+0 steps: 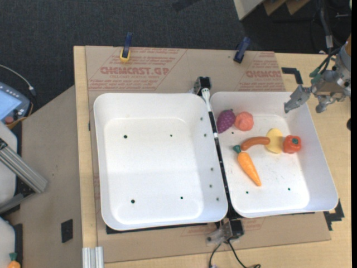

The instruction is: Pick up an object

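End effector (310,99) spread open with nothing between its fingers, hovering over the right bin's (318,175) far right corner, toy carrot (249,168), sausage (254,143), tomato (292,143), grapes (225,120) lying mid-bin below it

Reaching in from the right edge, grey arm (347,54) bent down to a metal 2-finger gripper (310,100), fingers (295,99) spread apart, nothing between them, hovering at the upper right.
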Controlling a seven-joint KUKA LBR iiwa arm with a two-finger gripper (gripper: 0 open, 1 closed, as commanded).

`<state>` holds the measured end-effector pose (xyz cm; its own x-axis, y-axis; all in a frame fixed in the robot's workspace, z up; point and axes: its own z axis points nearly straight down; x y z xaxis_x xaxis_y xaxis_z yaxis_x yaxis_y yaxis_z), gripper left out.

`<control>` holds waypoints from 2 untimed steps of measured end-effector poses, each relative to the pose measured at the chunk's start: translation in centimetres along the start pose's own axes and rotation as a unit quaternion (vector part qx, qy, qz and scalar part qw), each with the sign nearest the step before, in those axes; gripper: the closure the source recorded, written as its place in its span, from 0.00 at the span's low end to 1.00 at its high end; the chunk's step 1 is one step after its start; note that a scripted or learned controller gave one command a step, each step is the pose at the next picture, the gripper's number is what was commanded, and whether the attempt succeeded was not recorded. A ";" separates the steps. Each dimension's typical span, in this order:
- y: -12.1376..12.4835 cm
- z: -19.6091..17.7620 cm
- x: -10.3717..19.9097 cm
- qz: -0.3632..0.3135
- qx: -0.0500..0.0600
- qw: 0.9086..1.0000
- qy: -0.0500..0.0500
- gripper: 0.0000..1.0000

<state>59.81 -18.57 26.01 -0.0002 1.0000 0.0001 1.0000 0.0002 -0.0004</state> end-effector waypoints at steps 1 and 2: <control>0.1 -1.1 0.0 0.000 -0.002 1.000 -0.001 1.00; -0.4 -2.0 7.8 -0.004 0.000 1.000 0.001 1.00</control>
<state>59.45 -10.76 28.05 -0.0076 1.0000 0.0031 1.0000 0.0076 -0.0007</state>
